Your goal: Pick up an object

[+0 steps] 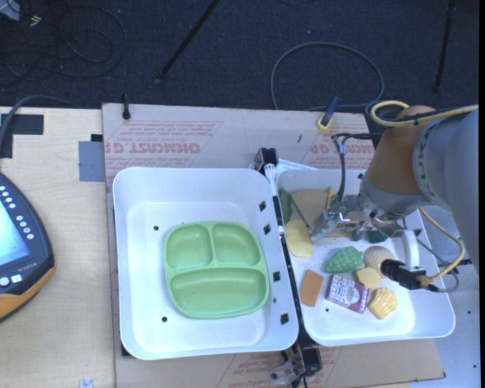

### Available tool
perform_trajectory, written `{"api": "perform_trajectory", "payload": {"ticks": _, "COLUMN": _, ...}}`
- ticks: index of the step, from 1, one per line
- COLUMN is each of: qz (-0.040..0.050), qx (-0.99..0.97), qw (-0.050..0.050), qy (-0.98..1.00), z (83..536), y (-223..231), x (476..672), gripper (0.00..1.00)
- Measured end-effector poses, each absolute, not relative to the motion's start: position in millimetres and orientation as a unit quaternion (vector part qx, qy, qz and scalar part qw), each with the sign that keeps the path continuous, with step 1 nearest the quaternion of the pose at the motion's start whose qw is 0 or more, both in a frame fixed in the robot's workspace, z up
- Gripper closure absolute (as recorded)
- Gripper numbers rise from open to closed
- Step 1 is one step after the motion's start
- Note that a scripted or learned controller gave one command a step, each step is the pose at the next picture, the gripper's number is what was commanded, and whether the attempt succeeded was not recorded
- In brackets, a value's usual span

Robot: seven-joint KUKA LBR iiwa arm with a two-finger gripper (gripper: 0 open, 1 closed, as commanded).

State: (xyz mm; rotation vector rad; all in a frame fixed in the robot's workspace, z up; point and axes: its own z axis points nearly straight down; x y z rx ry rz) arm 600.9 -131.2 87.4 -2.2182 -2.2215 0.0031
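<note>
The right bin (424, 323) holds several small toys: a yellow pear-like piece (297, 239), a green bumpy piece (344, 259), an orange block (311, 287), a pink printed box (347, 293), a yellow ridged piece (382, 302), a tan round piece (377, 258) and a beige wedge (310, 203). My gripper (345, 223) reaches in from the right and hangs low over the middle of this bin, just above the green bumpy piece. Its metal parts blur together, and I see nothing clearly held.
The left bin (137, 217) holds a green divided plate (215, 267). A black divider (273, 241) with clips runs between the bins. A teach pendant (8, 241) lies at far left. Cables loop behind the arm's orange band (398, 158).
</note>
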Motion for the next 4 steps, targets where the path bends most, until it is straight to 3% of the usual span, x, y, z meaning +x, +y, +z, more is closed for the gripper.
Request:
{"api": "perform_trajectory", "payload": {"ticks": 1, "qz": 0.0002, "qx": -0.707, "qw": 0.001, "qy": -0.707, "z": 88.0, "y": -132.8, "x": 568.2, "gripper": 0.00}}
{"api": "perform_trajectory", "payload": {"ticks": 2, "qz": -0.0002, "qx": -0.707, "qw": 0.000, "qy": -0.708, "z": 87.3, "y": -134.7, "x": 624.2, "gripper": 0.00}}
{"api": "perform_trajectory", "payload": {"ticks": 3, "qz": 0.0004, "qx": -0.708, "qw": 0.002, "qy": -0.706, "z": 88.0, "y": -86.4, "x": 560.2, "gripper": 0.00}}
{"api": "perform_trajectory", "payload": {"ticks": 4, "qz": -0.0006, "qx": -0.708, "qw": 0.001, "qy": -0.706, "z": 88.5, "y": -113.3, "x": 524.7, "gripper": 0.00}}
